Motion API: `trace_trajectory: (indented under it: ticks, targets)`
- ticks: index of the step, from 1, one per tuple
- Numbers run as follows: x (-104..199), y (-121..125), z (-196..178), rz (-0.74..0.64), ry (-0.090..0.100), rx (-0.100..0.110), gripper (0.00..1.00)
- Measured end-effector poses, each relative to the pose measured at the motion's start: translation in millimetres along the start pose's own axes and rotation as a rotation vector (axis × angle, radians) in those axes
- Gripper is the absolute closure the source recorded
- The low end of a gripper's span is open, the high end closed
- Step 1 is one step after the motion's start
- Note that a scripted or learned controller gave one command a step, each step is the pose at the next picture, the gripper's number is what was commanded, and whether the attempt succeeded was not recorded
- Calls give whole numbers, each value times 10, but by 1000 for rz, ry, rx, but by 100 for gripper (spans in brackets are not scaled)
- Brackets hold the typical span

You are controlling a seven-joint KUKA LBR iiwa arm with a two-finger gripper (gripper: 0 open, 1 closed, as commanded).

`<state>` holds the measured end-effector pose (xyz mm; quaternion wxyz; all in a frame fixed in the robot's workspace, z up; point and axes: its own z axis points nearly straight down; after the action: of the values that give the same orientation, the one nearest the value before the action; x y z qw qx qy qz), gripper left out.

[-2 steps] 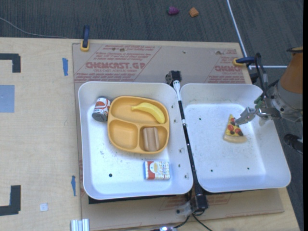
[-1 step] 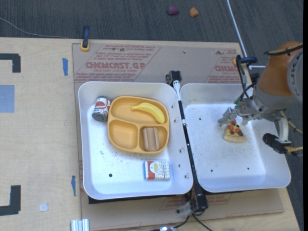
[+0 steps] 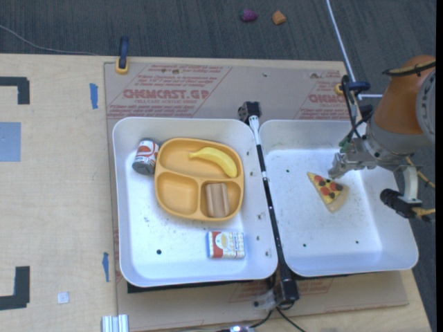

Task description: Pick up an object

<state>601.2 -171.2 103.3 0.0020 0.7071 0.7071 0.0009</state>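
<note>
- Nearest the camera, a small carton with a red-and-white label is seen lying flat in the left bin, just below the yellow divided plate.
- On that plate, a banana is found in the top compartment and a brownish block in the lower right one; a small can lies on its side against the plate's left edge.
- In the right bin, a toy pizza slice is left resting on the floor, untouched.
- The gripper is positioned just above and to the right of the slice; whether the claw is released or clenched cannot be told at this angle.
- Nothing is seen lifted: the pick is judged not yet made.
- The slice is judged the likely target, with descent, closing and lift all left to do.
</note>
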Motion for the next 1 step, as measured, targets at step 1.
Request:
trace_trajectory:
  ticks: [1]
  targets:
    - [-1, -3, 3, 1, 0, 1, 0]
